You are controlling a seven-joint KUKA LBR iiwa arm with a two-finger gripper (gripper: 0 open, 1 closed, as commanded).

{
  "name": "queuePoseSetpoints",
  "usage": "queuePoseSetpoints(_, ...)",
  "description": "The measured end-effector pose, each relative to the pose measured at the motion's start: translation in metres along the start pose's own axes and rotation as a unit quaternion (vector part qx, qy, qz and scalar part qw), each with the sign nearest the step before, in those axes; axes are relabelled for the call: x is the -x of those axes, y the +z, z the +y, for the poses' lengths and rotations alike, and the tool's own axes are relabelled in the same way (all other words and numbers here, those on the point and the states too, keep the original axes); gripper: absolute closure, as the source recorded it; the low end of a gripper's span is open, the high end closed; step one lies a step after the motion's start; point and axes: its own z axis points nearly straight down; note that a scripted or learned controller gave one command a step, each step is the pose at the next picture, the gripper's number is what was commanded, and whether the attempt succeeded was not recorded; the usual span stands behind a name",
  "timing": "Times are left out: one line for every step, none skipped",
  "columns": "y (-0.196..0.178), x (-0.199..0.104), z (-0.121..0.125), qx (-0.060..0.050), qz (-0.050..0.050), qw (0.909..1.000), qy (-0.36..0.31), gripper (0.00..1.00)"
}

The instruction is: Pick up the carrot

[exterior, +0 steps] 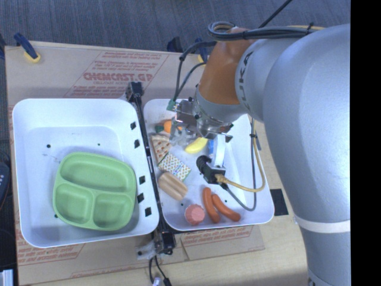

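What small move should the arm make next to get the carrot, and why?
Probably a short shift toward the far-left corner of the right bin, then down. The carrot shows as a small orange piece there, beside the waffle, while the gripper hangs just to its right, above the banana.

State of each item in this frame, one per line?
Green tray: flat in the left bin, compartments bare.
Carrot: lying in the right bin, partly hidden by the claw.
Sausages: lying side by side.
Bun: lying flat.
Banana: under the wrist.
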Motion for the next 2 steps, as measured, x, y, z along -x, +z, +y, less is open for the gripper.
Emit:
queuePoseSetpoints(0.0004,-0.0597,-0.0602,-0.001,0.000,0.9948,0.101,1.00)
queuePoseSetpoints(0.0004,-0.0594,-0.0601,-0.001,0.000,0.9948,0.102,0.00)
